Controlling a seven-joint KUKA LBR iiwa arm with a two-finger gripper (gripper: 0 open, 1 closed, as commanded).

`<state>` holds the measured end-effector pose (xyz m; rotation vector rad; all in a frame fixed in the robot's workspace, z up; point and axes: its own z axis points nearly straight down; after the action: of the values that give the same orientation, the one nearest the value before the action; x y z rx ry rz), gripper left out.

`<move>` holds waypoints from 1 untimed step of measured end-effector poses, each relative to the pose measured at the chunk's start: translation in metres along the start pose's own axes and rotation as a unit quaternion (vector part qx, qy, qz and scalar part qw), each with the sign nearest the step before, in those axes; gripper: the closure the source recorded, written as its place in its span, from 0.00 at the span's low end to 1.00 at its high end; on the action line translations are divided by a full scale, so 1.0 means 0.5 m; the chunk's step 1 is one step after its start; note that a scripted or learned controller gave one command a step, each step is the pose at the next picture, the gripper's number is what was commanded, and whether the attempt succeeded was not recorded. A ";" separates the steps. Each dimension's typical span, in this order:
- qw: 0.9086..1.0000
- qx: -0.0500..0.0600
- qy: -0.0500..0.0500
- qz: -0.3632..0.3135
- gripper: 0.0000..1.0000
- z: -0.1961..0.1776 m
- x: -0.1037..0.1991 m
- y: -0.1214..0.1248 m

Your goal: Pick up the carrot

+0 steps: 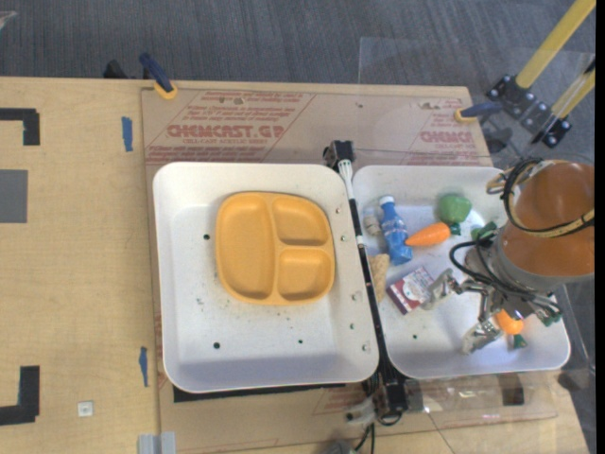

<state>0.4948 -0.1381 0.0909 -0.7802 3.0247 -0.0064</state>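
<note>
So, left to right: carrot (pixel 430 235) lies in the right bin (pixel 444 353), beside a green item, well apart from the gripper (pixel 492 327) near the bin's front-right. Jaws hard to read w/ cables across them — can't tell.

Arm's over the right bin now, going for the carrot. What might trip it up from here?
1. The hand sits low in the right bin, apart from the carrot, so closing here would likely miss it.
2. The carrot lies close to a blue bottle and a green toy; either might be grabbed or nudged.
</note>
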 end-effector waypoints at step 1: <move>0.996 0.003 0.002 -0.091 0.00 -0.327 0.076 -0.159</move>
<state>0.4971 -0.2258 0.2544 -1.0540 2.9440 -0.0210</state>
